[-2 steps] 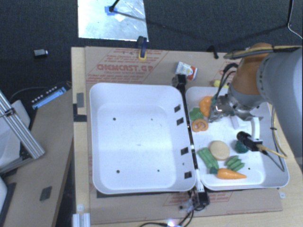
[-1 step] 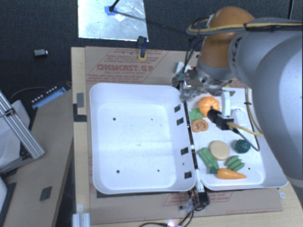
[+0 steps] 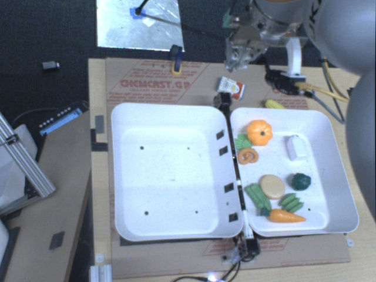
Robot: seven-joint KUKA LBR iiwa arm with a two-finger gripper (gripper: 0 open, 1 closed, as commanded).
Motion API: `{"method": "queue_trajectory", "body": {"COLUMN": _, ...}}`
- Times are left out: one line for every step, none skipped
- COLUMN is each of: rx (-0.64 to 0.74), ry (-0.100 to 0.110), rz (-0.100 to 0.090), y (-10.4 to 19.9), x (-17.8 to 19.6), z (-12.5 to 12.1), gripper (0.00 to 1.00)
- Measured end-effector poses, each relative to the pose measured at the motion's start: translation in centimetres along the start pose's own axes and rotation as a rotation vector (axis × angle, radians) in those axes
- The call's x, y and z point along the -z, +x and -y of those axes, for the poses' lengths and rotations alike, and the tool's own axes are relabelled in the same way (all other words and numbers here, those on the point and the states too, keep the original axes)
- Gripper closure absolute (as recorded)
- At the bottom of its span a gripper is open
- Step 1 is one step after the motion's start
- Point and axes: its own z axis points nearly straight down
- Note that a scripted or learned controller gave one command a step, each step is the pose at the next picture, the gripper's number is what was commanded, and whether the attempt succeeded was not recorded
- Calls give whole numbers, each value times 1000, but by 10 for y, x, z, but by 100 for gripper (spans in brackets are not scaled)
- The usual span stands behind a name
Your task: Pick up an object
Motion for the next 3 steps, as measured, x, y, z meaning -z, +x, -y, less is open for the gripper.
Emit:
{"method": "queue_trajectory", "body": {"rx": -2, "ry": 17, "rz": 1, "y": 49, "x": -12, "z": 2, "gripper": 100}}
{"method": "queue_trajectory", "body": {"rx": -2, "ry": 23, "rz": 2, "y": 104, "x": -21, "z": 74, "gripper": 100}}
{"method": "queue_trajectory", "body": {"rx": 0, "ry": 21, "rz": 0, "y": 160, "x": -32, "z": 97, "gripper": 100}}
